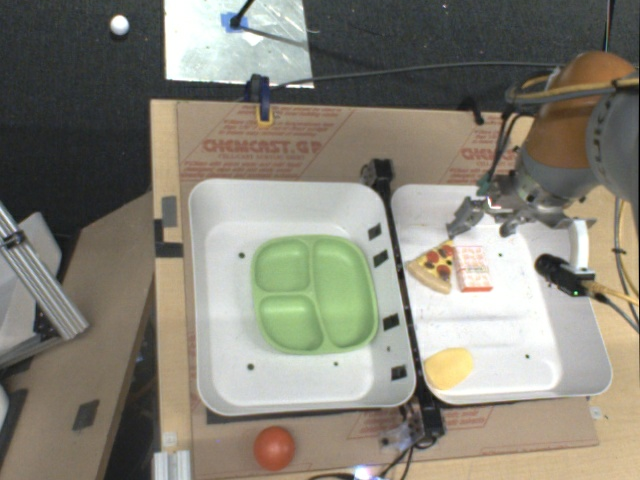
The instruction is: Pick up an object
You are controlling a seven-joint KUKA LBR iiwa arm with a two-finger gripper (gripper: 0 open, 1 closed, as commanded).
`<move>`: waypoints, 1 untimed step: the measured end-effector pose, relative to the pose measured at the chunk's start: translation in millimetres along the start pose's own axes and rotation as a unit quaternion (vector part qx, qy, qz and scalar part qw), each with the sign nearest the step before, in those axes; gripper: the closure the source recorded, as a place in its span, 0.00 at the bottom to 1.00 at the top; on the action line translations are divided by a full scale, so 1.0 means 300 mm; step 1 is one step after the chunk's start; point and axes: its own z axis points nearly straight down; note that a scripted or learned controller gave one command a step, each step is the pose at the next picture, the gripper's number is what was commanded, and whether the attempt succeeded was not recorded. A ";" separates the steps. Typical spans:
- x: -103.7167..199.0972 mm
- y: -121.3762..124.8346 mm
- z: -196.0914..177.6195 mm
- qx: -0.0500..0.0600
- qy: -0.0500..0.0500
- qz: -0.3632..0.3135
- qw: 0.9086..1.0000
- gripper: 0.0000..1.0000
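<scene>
In the right bin (560,358) a toy pizza slice (431,266) lies near the left wall. A small red and white box (473,267) touches its right side. A yellow lump (449,367) sits near the bin's front left corner. My gripper (485,220) hovers over the back of this bin, just above and behind the box, open with nothing between its fingers. The grey arm with its orange band (580,98) reaches in from the right.
The left bin (215,268) holds a green divided plate (313,293). A red ball (274,447) rests on the bench in front of the bins. Black clips line the divide between the two bins (390,288).
</scene>
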 end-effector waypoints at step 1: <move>-0.002 -0.031 0.192 0.000 0.000 0.000 1.000 0.00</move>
